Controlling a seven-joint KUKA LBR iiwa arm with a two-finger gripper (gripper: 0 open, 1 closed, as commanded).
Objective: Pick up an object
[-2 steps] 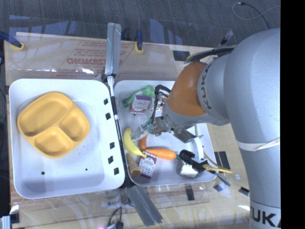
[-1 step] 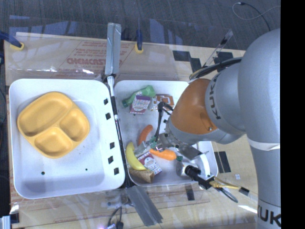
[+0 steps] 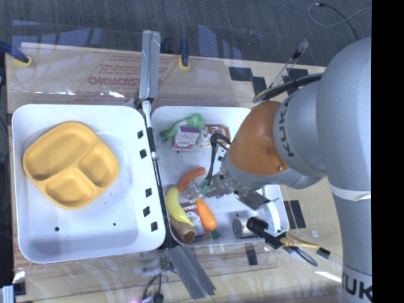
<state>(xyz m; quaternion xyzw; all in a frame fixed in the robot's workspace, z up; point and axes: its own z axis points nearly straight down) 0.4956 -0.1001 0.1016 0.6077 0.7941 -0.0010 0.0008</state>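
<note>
We're looking down on a robot lab: a big grey arm point(image 3: 328, 125) over a taped surface point(image 3: 95, 74), two white bins point(image 3: 38, 245), toy food point(image 3: 178, 207), loose cables point(image 3: 341, 14).

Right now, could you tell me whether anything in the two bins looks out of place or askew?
Nothing looks spilled or damaged. The yellow divided tray sits turned at an angle in the left bin, and the banana and carrot lie jumbled among packets in the right bin.
</note>
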